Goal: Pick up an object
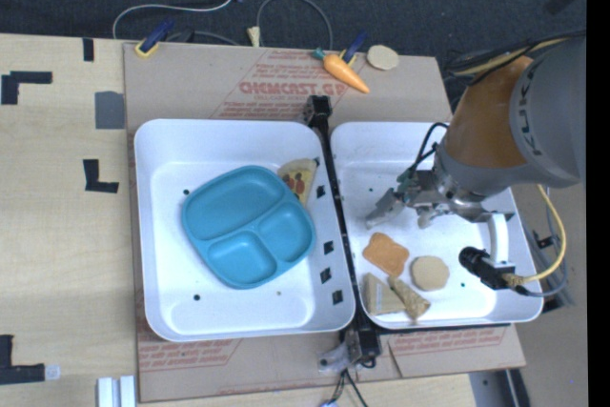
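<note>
My gripper (404,213) hangs in the right bin (381,148), its two fingers spread open with nothing between them. Just below its left finger lies a flat orange piece (386,254). A round beige piece (430,274) rests to the right of that, and tan wedge-shaped pieces (395,296) lie by the bin's near wall. The arm's orange band (486,119) and grey body cover the bin's right side.
The left bin (162,205) holds a blue divided plate (250,226) and a small yellow item (300,177) by the dividing wall. Behind the bins, a toy carrot (345,71) and a beige disc (383,58) lie on cardboard. A black cable connector (479,266) hangs off the arm.
</note>
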